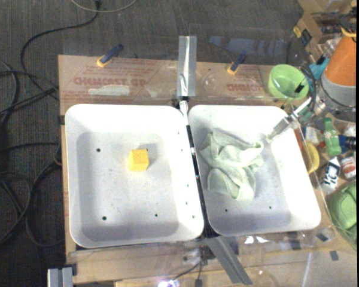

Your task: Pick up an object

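A pale green cloth (233,163) lies crumpled in the right bin (287,208), spread from the bin's left wall toward its middle. A small yellow cube (139,159) sits alone near the middle of the left bin (90,220). My gripper (269,136) reaches in from the upper right at a slant. Its tip is right at the cloth's upper right corner, which rises slightly toward it. The orange band of the arm (342,63) shows at the right edge.
A metal divider post (186,70) stands at the back between the bins. A green bowl (287,81) and several small bottles and items (335,154) crowd the bench's right side. Cables lie on the carpet at left.
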### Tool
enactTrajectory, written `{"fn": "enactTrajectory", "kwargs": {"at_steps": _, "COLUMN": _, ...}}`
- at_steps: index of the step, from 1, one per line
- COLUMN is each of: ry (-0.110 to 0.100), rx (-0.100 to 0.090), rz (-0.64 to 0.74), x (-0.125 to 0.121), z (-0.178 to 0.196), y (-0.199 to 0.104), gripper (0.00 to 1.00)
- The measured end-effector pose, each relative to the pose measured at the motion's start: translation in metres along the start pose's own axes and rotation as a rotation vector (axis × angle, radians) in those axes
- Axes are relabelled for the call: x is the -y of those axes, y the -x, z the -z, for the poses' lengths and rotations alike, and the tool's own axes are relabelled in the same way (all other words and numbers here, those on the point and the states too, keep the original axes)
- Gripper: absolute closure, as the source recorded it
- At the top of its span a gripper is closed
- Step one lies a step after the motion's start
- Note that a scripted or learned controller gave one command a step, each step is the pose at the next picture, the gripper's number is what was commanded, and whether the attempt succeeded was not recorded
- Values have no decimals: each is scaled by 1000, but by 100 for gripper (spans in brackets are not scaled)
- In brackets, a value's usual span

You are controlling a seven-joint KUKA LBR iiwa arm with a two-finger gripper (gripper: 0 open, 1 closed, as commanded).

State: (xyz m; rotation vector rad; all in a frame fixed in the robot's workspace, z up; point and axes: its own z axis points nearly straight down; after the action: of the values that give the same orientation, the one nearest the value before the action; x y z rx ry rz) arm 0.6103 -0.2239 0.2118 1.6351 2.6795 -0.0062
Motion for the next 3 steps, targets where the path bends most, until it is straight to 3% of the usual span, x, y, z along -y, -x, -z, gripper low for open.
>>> {"fn": "enactTrajectory", "kwargs": {"at_steps": 1, "ry": 0, "rx": 0, "rz": 86, "x": 4, "z": 3, "y": -3, "gripper": 0}}
{"fn": "enactTrajectory", "kwargs": {"at_steps": 2, "ry": 2, "rx": 2, "rz": 147, "x": 3, "z": 32, "y": -3, "gripper": 0}}
{"fn": "enactTrajectory", "kwargs": {"at_steps": 3, "ry": 1, "rx": -1, "rz": 269, "x": -16, "z": -4, "y": 6, "gripper": 0}}
